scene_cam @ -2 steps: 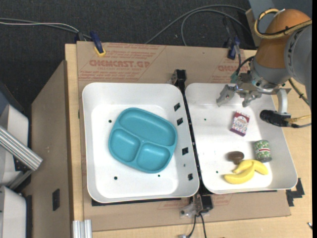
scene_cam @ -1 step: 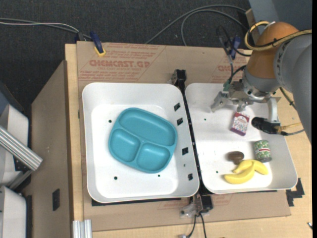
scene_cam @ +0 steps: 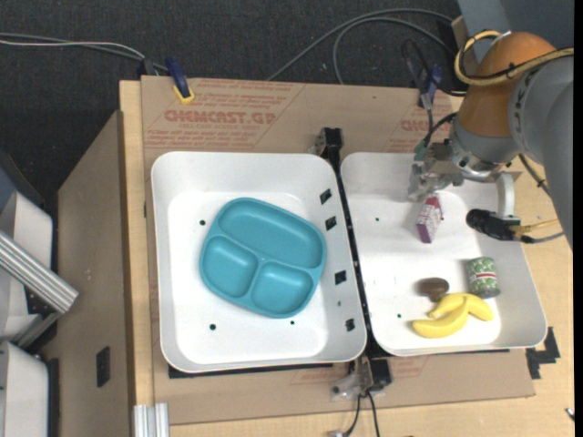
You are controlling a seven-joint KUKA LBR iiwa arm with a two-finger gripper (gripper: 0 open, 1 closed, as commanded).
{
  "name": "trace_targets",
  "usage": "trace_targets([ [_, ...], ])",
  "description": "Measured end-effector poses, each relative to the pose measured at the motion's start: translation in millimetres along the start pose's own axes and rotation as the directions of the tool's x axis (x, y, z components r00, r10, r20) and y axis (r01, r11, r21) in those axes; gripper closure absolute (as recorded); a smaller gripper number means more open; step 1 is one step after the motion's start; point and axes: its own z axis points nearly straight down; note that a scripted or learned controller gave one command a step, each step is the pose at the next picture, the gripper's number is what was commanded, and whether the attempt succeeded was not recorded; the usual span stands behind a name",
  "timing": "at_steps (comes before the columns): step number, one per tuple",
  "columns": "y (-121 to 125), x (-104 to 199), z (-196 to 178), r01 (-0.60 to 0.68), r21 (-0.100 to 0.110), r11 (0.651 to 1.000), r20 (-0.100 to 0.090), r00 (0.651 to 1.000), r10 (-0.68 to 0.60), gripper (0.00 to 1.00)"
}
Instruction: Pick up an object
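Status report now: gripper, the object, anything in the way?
Gripper over right bin, just above purple packet. Packet not seen gripped. Nothing blocking.

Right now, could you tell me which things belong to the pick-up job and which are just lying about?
Job in hand:
- gripper
- purple and white packet just below it
- right bin

Lying about:
- banana
- green can
- brown lump
- blue divided plate
- left bin
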Motion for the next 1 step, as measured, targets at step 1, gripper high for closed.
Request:
trace_targets([
  [1,2.2,-1.5,-43.8,-0.001,0.006,1.0,-0.002,1.0,0.001,1.0],
])
